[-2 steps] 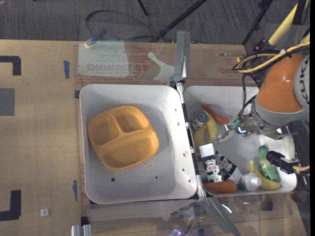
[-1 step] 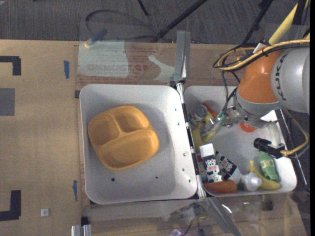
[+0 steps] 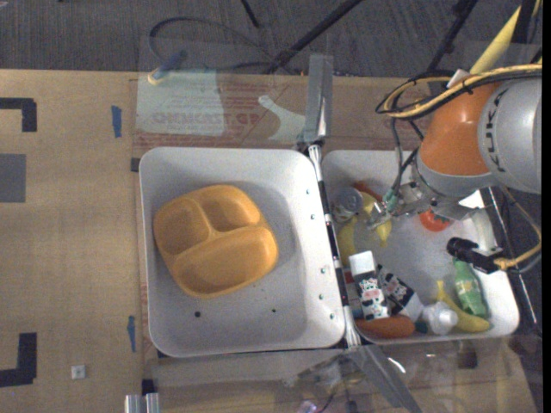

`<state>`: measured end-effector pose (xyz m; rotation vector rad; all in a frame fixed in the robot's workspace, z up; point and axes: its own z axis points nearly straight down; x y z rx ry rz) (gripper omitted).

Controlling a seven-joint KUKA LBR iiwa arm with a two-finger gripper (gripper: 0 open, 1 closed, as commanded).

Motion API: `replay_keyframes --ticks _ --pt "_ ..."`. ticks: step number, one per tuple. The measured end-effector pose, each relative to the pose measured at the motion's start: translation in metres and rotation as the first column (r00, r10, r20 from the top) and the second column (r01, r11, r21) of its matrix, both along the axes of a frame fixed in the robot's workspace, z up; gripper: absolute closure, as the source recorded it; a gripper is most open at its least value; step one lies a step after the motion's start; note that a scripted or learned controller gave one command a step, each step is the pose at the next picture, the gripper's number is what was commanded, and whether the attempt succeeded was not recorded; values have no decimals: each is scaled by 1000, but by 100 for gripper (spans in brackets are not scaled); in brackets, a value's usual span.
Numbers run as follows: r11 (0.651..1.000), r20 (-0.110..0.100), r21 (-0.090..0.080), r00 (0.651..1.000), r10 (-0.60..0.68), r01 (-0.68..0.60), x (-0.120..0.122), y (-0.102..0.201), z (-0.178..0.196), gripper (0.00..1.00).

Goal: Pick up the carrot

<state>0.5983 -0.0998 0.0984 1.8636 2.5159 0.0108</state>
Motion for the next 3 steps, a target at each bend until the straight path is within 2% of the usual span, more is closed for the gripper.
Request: replay_keyframes --ticks 1,2,3 --pt "910 -11 1 910 -415 415 -4 47 87 100" --pt "864 -16 0 863 -504 504 -33 94 104 100" --pt "821 -15 0 821 -571 571 -28 127 94 100"
